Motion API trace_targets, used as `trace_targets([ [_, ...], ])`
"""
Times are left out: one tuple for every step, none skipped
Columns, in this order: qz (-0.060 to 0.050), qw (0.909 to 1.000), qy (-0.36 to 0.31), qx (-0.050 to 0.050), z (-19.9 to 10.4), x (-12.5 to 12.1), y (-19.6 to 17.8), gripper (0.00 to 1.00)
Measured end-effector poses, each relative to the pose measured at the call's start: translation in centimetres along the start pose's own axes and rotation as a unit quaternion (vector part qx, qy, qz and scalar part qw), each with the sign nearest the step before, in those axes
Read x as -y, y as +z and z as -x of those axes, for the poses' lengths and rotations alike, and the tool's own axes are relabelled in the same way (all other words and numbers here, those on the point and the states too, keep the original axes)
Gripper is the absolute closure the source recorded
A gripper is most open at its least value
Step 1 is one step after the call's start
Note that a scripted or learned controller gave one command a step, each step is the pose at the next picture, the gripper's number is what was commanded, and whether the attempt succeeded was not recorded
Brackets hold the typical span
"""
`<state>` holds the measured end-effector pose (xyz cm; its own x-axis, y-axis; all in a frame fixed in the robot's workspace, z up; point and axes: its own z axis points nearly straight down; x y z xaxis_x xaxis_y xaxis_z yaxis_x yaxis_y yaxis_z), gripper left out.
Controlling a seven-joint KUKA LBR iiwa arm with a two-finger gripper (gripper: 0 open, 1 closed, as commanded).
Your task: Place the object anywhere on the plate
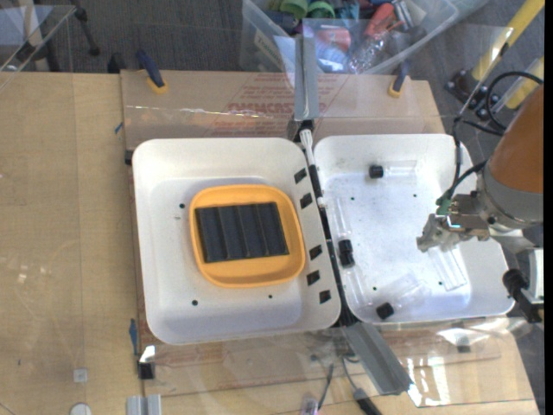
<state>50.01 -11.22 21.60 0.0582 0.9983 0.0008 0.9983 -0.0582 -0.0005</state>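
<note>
A yellow plate with a dark ribbed centre lies in the left bin. In the right bin I see two clear plastic pieces with black caps. One clear piece lies near the far wall. The other clear piece lies near the front wall. My gripper hangs over the right part of the right bin, between the two pieces and to their right. Nothing is visibly held in it.
A central divider with black clips separates the bins. A clear tub of colourful items stands behind the bench. Cables and the arm's orange band crowd the right edge. A metal bracket sticks out at the front.
</note>
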Motion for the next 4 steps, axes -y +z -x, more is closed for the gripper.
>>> trace_targets([
  [0.000, 1.0000, -0.006, 0.000, -2.8, -6.0, 2.7, 1.00],
  [0.001, 0.9980, -0.063, 0.001, -7.0, -10.9, 3.2, 1.00],
  [0.001, 0.9947, -0.102, 0.001, -10.0, -14.6, 3.1, 1.00],
  [0.002, 0.9880, -0.154, 0.001, -12.0, -16.0, 0.5, 1.00],
])
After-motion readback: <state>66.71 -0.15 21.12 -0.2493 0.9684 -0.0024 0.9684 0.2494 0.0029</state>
